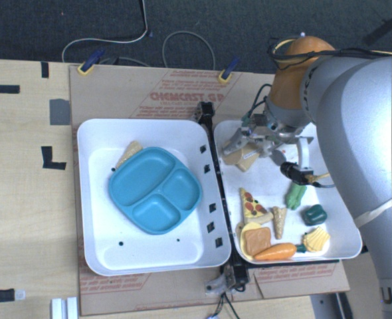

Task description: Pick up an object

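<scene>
- Camera view: a tan block-shaped toy (240, 157) is seen in the right bin (351, 243), upper left part, right under the gripper (248, 141).
- It's judged light, rigid and a bit slick, so it's best pinched across its flat sides.
- Whether the gripper is clamped on it can't be told.

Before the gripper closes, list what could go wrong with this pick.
1. The gripper sits over a tan block at the far end of the right bin, close to the divider between the bins; the block could slide against that wall and slip out.
2. The block looks tilted, so the grip may be off-centre.
3. The green piece lies near the arm's wrist cable and might get nudged as the arm lifts.
</scene>
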Robot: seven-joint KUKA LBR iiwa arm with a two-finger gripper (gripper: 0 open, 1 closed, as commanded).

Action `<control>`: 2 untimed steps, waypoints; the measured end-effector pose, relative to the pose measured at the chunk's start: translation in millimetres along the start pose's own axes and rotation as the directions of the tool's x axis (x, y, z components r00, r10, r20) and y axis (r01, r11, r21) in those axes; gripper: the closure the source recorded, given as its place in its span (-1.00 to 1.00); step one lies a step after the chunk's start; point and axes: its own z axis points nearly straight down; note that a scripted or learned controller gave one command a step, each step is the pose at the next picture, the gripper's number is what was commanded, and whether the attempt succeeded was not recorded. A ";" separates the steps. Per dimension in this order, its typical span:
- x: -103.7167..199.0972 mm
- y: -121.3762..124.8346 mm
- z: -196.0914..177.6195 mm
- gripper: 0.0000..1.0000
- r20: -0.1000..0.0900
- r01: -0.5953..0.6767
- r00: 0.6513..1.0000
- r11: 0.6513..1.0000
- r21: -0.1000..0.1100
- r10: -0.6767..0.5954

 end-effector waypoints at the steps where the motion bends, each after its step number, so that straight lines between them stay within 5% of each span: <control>1: 0.7 0.0 0.0 -1.00 0.002 0.000 1.000 1.000 0.000 0.000; 2: 1.3 -1.1 0.0 -1.00 0.003 -0.001 1.000 1.000 -0.004 0.001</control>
